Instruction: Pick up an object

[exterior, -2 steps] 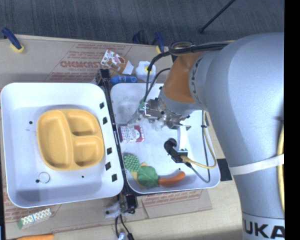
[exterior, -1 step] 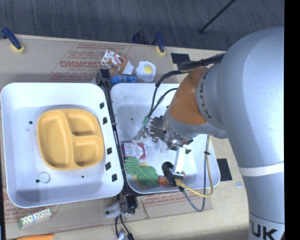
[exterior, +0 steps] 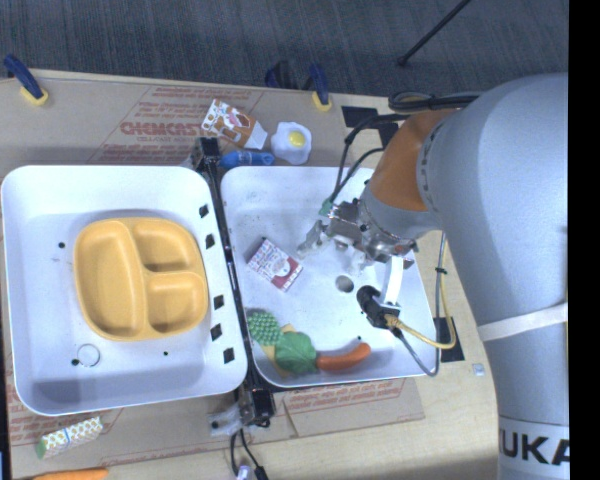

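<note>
**Two white bins on the counter**

The left bin point(exterior: 20, 268) holds one yellow tray point(exterior: 140, 275) with three parts. The right bin point(exterior: 280, 183) holds one small red and white box point(exterior: 274, 264) near its middle. At its front edge lie one bumpy green thing point(exterior: 263, 326), one leafy green toy point(exterior: 296, 352) and one orange carrot point(exterior: 345, 356).

The end effector point(exterior: 352, 236) hangs low in the right bin, near the box. I cannot tell if it is open or closed.

Behind the bins sit one snack box point(exterior: 226, 121), one blue thing point(exterior: 246, 158) and one yellow and white thing point(exterior: 293, 141).

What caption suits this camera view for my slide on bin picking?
KUKA arm's end effector poised in the right bin near a small carton; yellow tray fills the left bin.
</note>
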Controlling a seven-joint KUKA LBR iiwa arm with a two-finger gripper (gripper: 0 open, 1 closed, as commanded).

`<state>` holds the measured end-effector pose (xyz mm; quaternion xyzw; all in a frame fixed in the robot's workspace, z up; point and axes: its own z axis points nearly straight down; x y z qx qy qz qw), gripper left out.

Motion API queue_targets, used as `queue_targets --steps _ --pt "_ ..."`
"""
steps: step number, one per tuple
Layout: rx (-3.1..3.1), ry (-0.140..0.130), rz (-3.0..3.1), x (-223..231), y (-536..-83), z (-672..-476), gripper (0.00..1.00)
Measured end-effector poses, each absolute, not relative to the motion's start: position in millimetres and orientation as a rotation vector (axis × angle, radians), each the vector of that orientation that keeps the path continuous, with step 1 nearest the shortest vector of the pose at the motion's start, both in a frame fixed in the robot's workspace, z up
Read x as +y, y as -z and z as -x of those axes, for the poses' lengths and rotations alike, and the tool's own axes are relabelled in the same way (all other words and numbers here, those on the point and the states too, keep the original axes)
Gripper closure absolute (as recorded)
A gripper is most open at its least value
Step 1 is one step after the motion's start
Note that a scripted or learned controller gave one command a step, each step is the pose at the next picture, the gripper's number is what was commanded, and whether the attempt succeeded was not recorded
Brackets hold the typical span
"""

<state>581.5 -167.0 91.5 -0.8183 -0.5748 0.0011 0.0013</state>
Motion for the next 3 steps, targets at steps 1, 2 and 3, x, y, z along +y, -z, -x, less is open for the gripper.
queue_targets --steps 1,2,3 --pt "-2.073 -0.001 2.359 -185 -92 -644.4 0.00" --pt "-2.160 -0.004 2.274 -98 -94 -577.2 0.00" --pt "-2.117 -0.004 2.313 -104 -91 -475.2 0.00"
